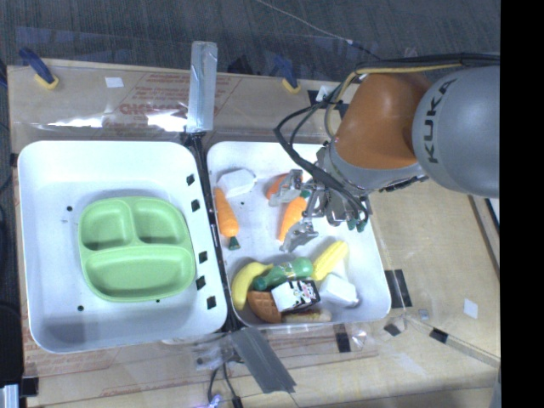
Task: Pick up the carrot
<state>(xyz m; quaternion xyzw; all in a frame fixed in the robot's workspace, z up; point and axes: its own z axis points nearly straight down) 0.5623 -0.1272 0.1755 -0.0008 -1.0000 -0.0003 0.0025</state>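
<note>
Pale bench, two white bins side by side. In the right bin (374, 266), gripper (299, 219) low, closed on an upright-slanting carrot (290, 216). Further left, by the bin's left wall, a second carrot (226, 213), long axis near vertical.

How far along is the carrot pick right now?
Done: the tool is down inside the right bin, at a carrot near the bin's middle. In hand: nothing clearly gripped; the carrot looks to lie on the bin floor. Left: a sure grip and the lift. Another carrot lies by the divider.
</note>
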